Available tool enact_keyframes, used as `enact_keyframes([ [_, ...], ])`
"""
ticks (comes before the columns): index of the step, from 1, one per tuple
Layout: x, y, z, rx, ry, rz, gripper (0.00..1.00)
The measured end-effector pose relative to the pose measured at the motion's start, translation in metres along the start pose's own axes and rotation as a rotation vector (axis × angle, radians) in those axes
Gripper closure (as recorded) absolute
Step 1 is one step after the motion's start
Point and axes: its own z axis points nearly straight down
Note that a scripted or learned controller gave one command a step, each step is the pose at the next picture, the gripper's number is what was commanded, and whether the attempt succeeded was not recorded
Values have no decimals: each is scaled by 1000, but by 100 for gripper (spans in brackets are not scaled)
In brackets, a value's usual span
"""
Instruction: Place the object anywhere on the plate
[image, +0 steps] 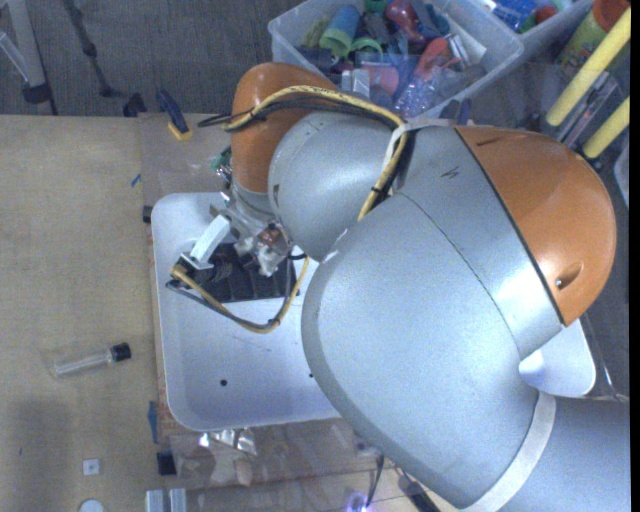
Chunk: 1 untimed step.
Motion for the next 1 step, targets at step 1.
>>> enact_keyframes([
  [1,-7,-6,-73,-1,-4,-258,100],
])
